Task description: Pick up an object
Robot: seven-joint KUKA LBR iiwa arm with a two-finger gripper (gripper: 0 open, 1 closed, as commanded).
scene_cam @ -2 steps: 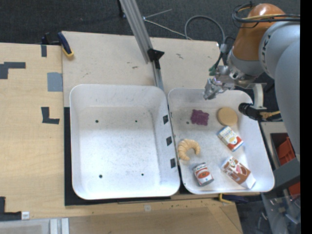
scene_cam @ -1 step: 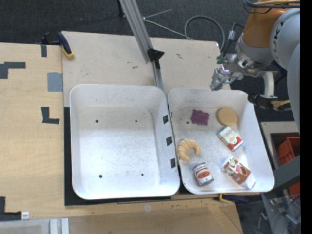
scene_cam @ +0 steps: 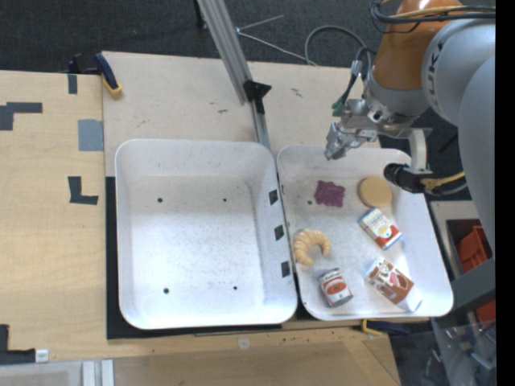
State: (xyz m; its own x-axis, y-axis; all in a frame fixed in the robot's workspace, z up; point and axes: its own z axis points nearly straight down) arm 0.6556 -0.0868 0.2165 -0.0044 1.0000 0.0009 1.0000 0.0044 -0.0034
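Six things sit in your right bin (scene_cam: 418,215), so take your pick: a purple lump (scene_cam: 329,193) near the back, a round tan cookie-looking disc (scene_cam: 375,191) just beside it, a small red and white carton (scene_cam: 380,228) below that, a croissant (scene_cam: 310,245) toward the bin's left wall, a little red can (scene_cam: 335,287) lying near the front, and a brown and white packet (scene_cam: 390,282) in the front right corner. They're all apart from each other. Your gripper (scene_cam: 336,148) hangs over the bin's back edge, above and a bit right of the purple lump, with nothing between its fingers as far as you can see; whether they're spread or closed, I can't tell from this angle. The left bin (scene_cam: 193,232) sits right alongside.
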